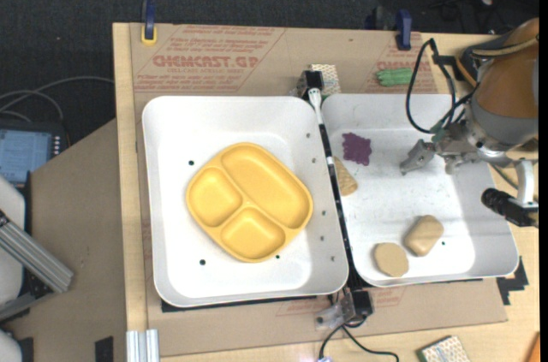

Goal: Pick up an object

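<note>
Objects for picking lie in the right-hand shallow white bin (479, 266): a flat purple jagged-edged piece (356, 148) near its upper left corner, a tan cone-shaped piece (344, 176) against its left wall just below the purple one, a rounded tan lump like a bread roll (424, 234) toward the lower middle, and a flatter tan disc like a biscuit (391, 259) just beside it to the lower left, the two close together or perhaps touching (the view does not settle it). All four rest on the bin floor.

The grey two-finger gripper (421, 157) hangs over the upper middle of this bin, to the right of the purple piece and well above the two tan lumps in the picture. Nothing is between its fingers; whether they are spread or closed I cannot tell, since they are small and blurred against the white floor. The arm (505, 103), grey with its orange band, comes in from the right, a black cable (414, 86) looping above it.

The left-hand white bin (163, 181) holds a yellow plastic divided plate with three compartments (248, 201), lying tilted near the middle. Both bins sit side by side on the brown cardboard-covered desk (214, 56), where a small green object (394, 77) lies beyond the right bin.
</note>
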Motion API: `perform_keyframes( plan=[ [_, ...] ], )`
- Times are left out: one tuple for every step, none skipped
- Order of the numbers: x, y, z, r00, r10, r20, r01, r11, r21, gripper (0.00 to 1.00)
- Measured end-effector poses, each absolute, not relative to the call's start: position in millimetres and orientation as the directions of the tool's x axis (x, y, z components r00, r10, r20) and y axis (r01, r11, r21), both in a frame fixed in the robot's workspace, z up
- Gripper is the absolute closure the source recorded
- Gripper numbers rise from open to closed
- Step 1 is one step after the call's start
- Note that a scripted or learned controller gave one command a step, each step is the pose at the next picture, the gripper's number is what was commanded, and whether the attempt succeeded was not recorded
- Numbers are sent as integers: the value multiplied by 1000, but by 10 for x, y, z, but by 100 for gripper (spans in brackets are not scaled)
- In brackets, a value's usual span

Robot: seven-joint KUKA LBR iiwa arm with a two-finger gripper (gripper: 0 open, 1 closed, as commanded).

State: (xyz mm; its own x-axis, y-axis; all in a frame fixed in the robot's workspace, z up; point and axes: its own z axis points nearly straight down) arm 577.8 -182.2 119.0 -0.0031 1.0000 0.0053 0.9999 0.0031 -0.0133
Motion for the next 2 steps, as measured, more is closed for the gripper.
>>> perform_keyframes(
  plan=[
    [4732,-2027,821,7,1000,3,1000,-7,-10,0],
    [4799,-2012,950,1,1000,-2,1000,-1,4,100]
  ],
)
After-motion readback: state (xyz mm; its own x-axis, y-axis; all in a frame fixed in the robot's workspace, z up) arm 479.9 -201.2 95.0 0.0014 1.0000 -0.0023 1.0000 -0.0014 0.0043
